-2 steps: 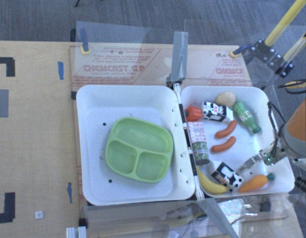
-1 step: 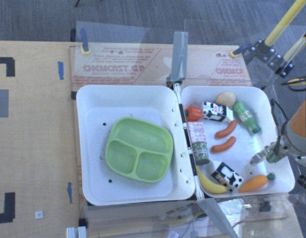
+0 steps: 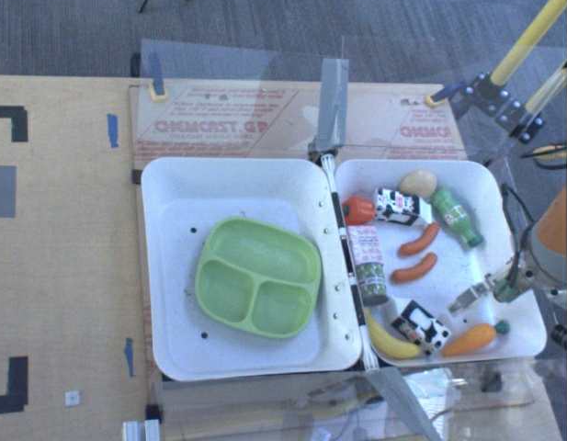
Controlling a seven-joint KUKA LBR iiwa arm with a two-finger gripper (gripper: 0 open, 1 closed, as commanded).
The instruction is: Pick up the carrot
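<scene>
Now you are in the approach step; the carrot (image 3: 470,339) lies at the near right corner of the right bin (image 3: 500,189), beside the banana (image 3: 391,337). The gripper (image 3: 476,294) hangs just above it — slightly open, holding nothing; next you must lower it and close around the carrot.

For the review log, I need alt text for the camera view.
The gripper hovers in the right bin just above the carrot, not holding it. Sausages, a banana and bottles lie nearby; the left bin holds a green divided plate.
</scene>
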